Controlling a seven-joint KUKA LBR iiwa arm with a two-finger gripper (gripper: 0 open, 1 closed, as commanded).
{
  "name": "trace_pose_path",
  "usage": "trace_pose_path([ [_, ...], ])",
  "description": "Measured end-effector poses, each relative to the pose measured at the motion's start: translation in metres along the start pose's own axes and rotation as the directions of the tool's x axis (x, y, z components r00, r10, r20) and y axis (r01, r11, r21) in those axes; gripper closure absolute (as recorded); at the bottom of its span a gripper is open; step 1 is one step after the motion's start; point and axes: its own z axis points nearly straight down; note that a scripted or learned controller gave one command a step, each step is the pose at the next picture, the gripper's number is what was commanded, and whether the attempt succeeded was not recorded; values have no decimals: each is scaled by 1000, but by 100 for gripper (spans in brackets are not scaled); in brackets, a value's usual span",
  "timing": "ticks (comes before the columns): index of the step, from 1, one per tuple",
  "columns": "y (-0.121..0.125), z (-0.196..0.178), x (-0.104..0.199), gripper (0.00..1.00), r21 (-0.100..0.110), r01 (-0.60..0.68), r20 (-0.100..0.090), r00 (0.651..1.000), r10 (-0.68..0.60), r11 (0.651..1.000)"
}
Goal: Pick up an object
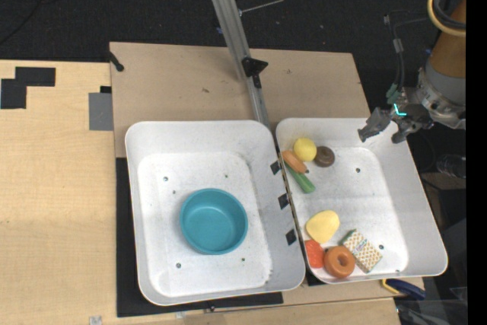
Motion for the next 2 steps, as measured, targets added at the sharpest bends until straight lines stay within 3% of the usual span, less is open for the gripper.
trace_pose_path([
  [1, 0, 0, 0, 0, 0, 0, 0, 1000, 0, 1000],
  [2, -8, 59, 5, 0, 5, 0, -1, 1000, 0, 1000],
])
